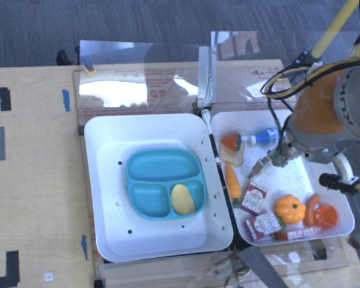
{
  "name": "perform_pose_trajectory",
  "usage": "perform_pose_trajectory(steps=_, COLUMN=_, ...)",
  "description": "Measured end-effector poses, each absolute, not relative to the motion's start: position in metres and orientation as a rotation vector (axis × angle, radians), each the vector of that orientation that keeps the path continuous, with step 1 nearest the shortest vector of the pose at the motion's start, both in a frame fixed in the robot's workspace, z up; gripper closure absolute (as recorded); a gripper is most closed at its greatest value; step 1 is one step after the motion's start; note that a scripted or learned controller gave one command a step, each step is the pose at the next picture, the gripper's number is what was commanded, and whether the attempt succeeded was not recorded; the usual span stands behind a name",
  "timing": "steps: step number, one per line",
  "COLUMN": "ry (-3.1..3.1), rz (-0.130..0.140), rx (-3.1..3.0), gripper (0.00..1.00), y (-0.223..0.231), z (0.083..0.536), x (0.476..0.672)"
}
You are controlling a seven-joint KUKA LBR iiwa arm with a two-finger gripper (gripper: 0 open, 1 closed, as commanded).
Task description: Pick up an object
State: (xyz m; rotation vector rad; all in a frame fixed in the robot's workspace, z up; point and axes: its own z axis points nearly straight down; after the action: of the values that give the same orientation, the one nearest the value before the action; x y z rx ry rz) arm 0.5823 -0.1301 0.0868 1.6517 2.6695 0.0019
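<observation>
Right bin (302, 179): gripper (257, 167) empty, ajar.

1. We take this for a robotics lab, not a home or kitchen.
2. A pale wooden bench (38, 196) carries two shallow white bins (103, 174) side by side, with clear plastic panels (140, 76) along their far edge.
3. Black and blue tape marks (66, 99) sit near the bench's left edge.
4. Grey carpet (161, 15) lies beyond.
5. A grey and orange robot arm (322, 109), trailing cables (285, 83), reaches over the right bin.
</observation>
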Motion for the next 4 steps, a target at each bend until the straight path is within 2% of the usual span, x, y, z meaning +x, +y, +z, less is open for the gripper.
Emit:
perform_pose_trajectory(steps=1, ry=2.683, rz=-0.051, rx=1.717, gripper=0.0, y=-0.121, z=0.085, x=0.64)
perform_pose_trajectory(steps=2, ry=2.66, rz=-0.037, rx=1.72, gripper=0.0, y=-0.113, z=0.085, x=0.659)
perform_pose_trajectory(steps=3, ry=2.664, rz=-0.044, rx=1.724, gripper=1.0, y=-0.114, z=0.091, x=0.657)
perform_pose_trajectory(steps=4, ry=2.482, rz=0.008, rx=1.917, gripper=1.0, y=-0.05, z=0.188, x=0.669)
